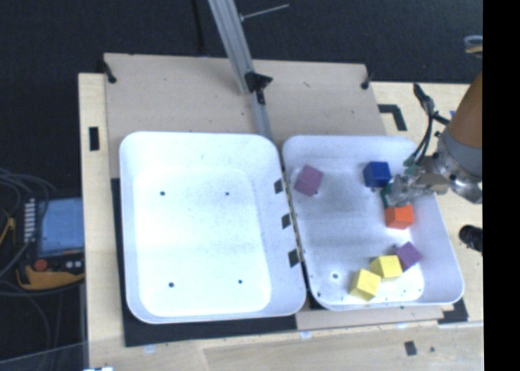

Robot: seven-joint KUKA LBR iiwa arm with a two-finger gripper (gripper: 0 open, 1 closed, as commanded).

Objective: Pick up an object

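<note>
A claw (pixel 398 192), grip state unclear, hovers in the right bin (pixel 325 280) between blue cube (pixel 376 173) and orange cube (pixel 399 216), risking nudging either away.

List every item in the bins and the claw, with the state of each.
claw: low in right bin, between blue and orange cubes
blue cube: resting
orange cube: resting
pink block: resting, alone
purple block: beside yellow cube
yellow cubes: resting together

Arm: enters from the right edge, orange band above a grey wrist (pixel 459 168).
Gripper (pixel 398 193): low, pointing leftward and down.
</note>
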